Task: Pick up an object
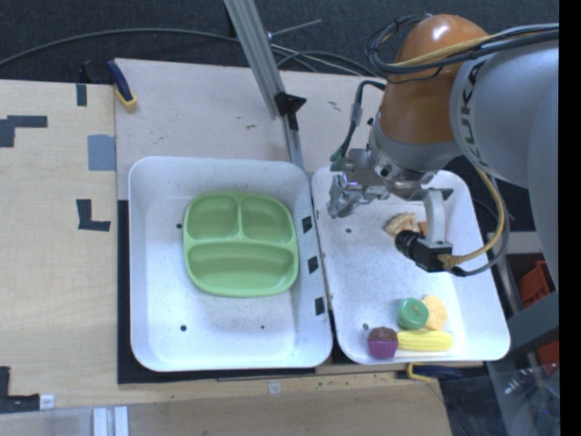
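My gripper [343, 198] hangs over the upper left part of the right bin [363, 271], its fingers pointing down at bare bin floor. Nothing shows between them. A tan food piece [402, 222] lies a little to the right of the gripper, partly under the arm. At the bin's front right corner sit a green round toy [413, 313], an orange piece [437, 311], a yellow corn cob [425, 341] and a purple toy [382, 341], packed close together.
The left bin [154, 271] holds a green divided plate [241, 244]. A metal pole [259, 53] slants in from the top to the bins' shared wall. Black cables run behind the bench, and a black part of the arm [419, 248] hangs over the right bin.
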Robot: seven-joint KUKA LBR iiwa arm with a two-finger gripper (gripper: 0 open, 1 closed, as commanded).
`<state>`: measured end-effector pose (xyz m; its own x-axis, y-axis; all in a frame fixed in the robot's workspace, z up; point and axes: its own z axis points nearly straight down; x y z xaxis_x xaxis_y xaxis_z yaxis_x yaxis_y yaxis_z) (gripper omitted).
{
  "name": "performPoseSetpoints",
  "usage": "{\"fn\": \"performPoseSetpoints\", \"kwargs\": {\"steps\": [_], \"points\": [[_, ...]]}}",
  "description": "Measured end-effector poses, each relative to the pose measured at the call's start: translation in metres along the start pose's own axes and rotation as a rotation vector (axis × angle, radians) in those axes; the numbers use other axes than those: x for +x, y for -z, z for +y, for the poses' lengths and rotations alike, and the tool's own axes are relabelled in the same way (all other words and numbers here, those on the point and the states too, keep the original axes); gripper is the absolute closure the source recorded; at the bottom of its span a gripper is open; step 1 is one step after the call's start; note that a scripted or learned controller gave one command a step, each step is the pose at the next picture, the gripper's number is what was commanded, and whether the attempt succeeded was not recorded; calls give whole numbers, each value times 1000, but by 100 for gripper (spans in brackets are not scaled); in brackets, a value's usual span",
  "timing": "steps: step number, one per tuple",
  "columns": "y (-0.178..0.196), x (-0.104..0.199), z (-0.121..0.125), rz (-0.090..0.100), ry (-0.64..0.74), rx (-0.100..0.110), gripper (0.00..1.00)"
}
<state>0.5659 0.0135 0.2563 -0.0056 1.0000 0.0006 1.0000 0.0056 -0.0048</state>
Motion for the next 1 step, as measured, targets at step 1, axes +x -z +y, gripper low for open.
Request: {"fn": "performPoseSetpoints", "kwargs": {"steps": [1], "points": [[-12, 60, -11, 1, 2, -1, 100]]}}
